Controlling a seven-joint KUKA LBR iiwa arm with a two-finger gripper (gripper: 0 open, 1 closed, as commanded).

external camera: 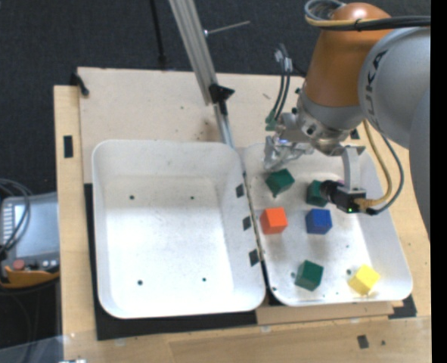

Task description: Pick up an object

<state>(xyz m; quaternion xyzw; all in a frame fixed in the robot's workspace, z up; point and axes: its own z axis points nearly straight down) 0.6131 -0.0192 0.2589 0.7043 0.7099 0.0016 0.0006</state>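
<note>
The arm leans in over the right-hand bin [382, 225], its end effector [281, 156] hanging low at the bin's far corner, close to the seam with the left-hand bin [110, 203]. Directly beneath and a touch nearer to me sits a dark green block [280, 181], tilted on the bin floor; it looks to be the piece the arm is after. From where I stand the metal tips seem to be just above the block's far edge, perhaps brushing it, but I cannot tell how wide they are spread or whether anything is caught between them. The block is roughly cubic, so no long axis matters much; what counts is that it lies a shade toward the near side of the tips, so I'd judge a small shift that way is needed before closing. The others lie further off: an orange cube [274, 219], a blue cube [318, 221], a second green one [309, 274], a yellow one [364, 279], and another green piece [316, 193] beside the cabling.
</note>
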